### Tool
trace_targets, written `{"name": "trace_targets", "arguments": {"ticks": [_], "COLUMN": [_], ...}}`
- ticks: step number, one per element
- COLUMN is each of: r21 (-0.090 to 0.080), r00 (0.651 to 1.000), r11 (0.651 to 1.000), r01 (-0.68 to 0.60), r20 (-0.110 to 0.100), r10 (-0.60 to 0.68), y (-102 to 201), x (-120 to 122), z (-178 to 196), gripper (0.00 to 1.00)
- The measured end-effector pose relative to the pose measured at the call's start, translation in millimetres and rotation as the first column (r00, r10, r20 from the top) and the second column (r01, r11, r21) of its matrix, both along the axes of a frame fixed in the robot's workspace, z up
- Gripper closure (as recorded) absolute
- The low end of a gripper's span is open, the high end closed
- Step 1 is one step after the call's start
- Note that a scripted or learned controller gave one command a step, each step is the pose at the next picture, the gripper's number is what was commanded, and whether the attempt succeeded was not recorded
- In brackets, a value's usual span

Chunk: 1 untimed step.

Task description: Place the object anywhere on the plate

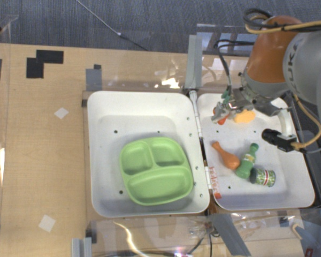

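From my remote seat I see two white bins side by side on the wooden bench (pixel 37 159). The left bin (pixel 104 116) holds a green divided plate (pixel 156 170), sitting toward the bin's 5 o'clock area, with three compartments facing up. The right bin (pixel 294 191) carries the loose items. A yellow-orange rounded object (pixel 245 116) lies near that bin's 12 o'clock, and the gripper (pixel 222 110) hangs just beside it at its 9 o'clock side, low over the bin floor, with the grey arm and its orange band (pixel 270 52) rising behind toward 1 o'clock. I cannot tell how wide the pincer stands, nor whether it has hold of anything; the metal parts blur together from this slant. Nothing I can see rests between them. An orange drumstick-shaped toy (pixel 226 155) lies near the bin's centre, pointing toward 10 o'clock. Just at its 3 o'clock a green bottle (pixel 248 164) lies tilted, and touching the bottle at its 4 o'clock is a green can (pixel 264 176) on its side. The plate is well apart from all of these, at their 9 o'clock.
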State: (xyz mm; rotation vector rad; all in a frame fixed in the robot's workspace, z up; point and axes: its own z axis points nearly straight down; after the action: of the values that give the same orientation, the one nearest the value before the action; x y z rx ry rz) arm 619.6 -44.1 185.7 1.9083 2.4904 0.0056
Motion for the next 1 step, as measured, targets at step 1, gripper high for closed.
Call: {"name": "trace_targets", "arguments": {"ticks": [1], "r21": [0.001], "r00": [0.998], "r11": [0.998], "r01": [0.063], "r20": [-0.002], "r10": [-0.063], "y": [89.0], "x": [-45.6], "z": [-1.0], "gripper": [1.00]}}
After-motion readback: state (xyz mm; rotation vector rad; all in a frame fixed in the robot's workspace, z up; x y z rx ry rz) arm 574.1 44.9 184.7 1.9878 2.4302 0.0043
